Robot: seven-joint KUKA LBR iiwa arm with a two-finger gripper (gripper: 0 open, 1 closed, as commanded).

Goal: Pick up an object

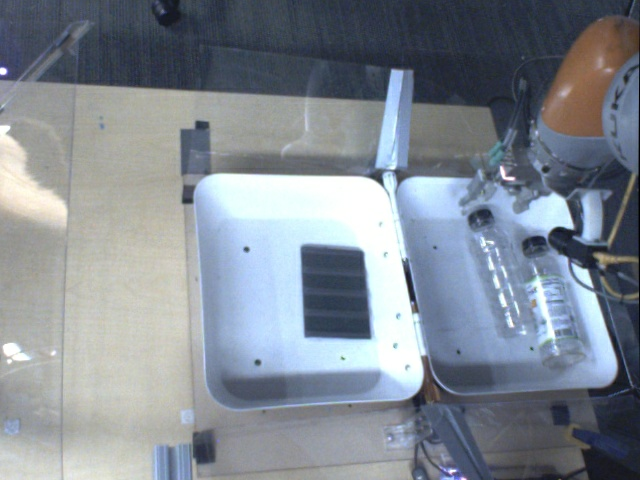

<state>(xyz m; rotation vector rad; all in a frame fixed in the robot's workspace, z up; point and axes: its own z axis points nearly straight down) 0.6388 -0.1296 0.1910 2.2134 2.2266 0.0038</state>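
Note:
Two clear plastic bottles with black caps lie side by side in the right bin (pixel 450 363). The left bottle (pixel 499 278) has its cap toward the far wall. The right bottle (pixel 552 308) carries a pale label. A dark ribbed rectangular pad (pixel 335 290) lies flat in the middle of the left bin (pixel 230 368). My gripper (pixel 499 190) hangs over the far end of the right bin, just beyond the left bottle's cap. Its fingers (pixel 474 194) are spread open with nothing between them.
A metal divider strip (pixel 393 128) rises behind the seam between the bins. The arm's orange band (pixel 585 73) and cables (pixel 600 258) crowd the right bin's far right corner. Wooden bench surface (pixel 100 268) stretches to the left.

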